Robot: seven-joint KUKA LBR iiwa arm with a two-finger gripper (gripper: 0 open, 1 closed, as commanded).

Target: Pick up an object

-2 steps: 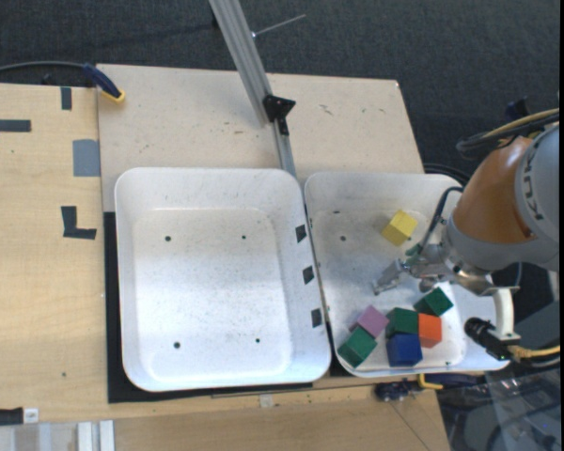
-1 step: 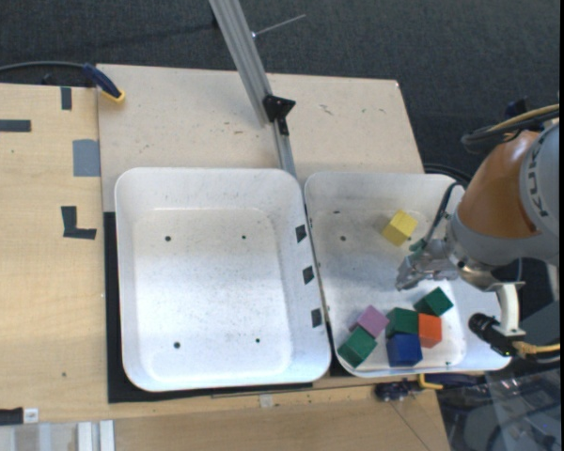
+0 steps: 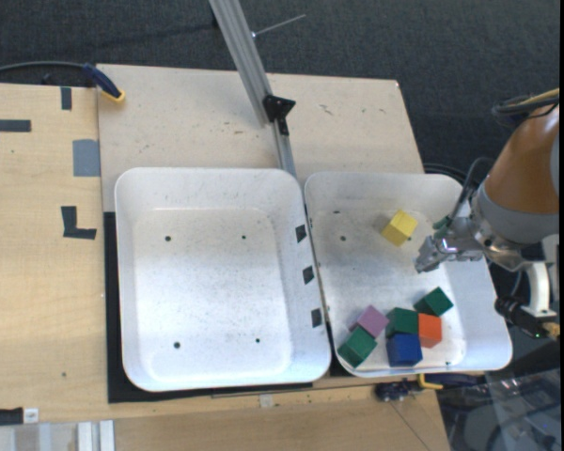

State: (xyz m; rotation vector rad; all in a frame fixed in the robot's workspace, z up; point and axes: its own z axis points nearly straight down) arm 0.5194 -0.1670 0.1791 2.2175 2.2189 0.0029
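Observation:
A yellow block (image 3: 399, 226) lies alone in the upper middle of the right bin (image 3: 357, 195). Along that bin's front edge sits a cluster: a purple block (image 3: 371, 321), a green block (image 3: 358, 345), a dark green block (image 3: 403, 321), a blue block (image 3: 405, 348), an orange block (image 3: 430, 329) and another green block (image 3: 436, 301). My gripper (image 3: 429, 256) hangs over the right bin, just right of and below the yellow block and above the cluster. Nothing shows in its grasp.
The left bin (image 3: 216, 271) stands beside the right one, their rims meeting in the middle. A grey metal bar (image 3: 249, 54) slants down from the top to the bins' shared corner. The wooden bench (image 3: 38, 252) extends to the left.

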